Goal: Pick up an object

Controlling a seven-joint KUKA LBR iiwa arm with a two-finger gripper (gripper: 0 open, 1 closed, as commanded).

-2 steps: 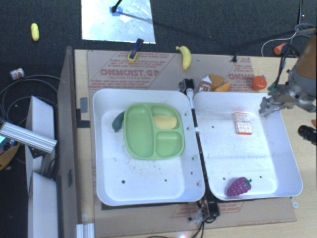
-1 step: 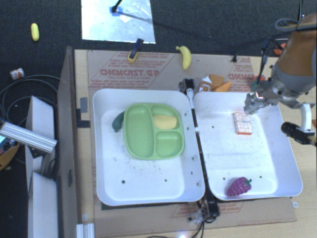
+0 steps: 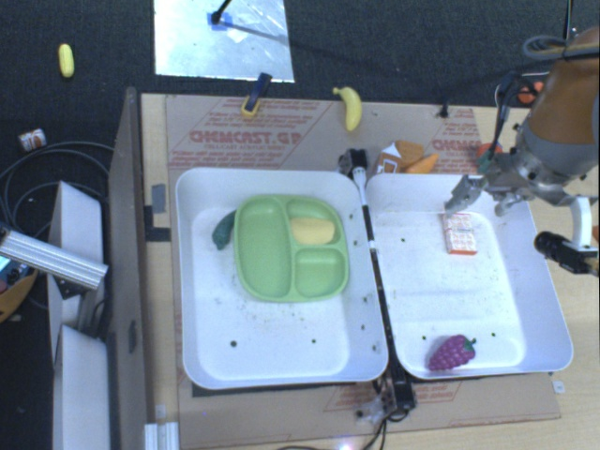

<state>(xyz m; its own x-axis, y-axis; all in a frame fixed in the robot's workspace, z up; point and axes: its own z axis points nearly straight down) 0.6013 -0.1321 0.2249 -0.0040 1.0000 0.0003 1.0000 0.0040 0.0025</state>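
Note:
In the right bin (image 3: 525,279) a small white and red box (image 3: 460,233) lies flat near the far side. A bunch of purple grapes (image 3: 451,352) sits near that bin's front edge. My gripper (image 3: 485,200) hangs just beyond the box, over the bin's far edge, open with nothing between its spread fingers. The left bin (image 3: 216,345) holds a green divided plate (image 3: 281,270) with a yellow item (image 3: 313,230) in its far right compartment. A dark green item (image 3: 223,230) lies beside the plate's left rim.
On the cardboard behind the bins lie a yellow banana (image 3: 351,108), some orange pieces (image 3: 412,159) and a yellow clamp (image 3: 253,97). The arm's black side part (image 3: 562,249) overhangs the right bin's right rim. A metal sheet (image 3: 223,26) lies on the floor.

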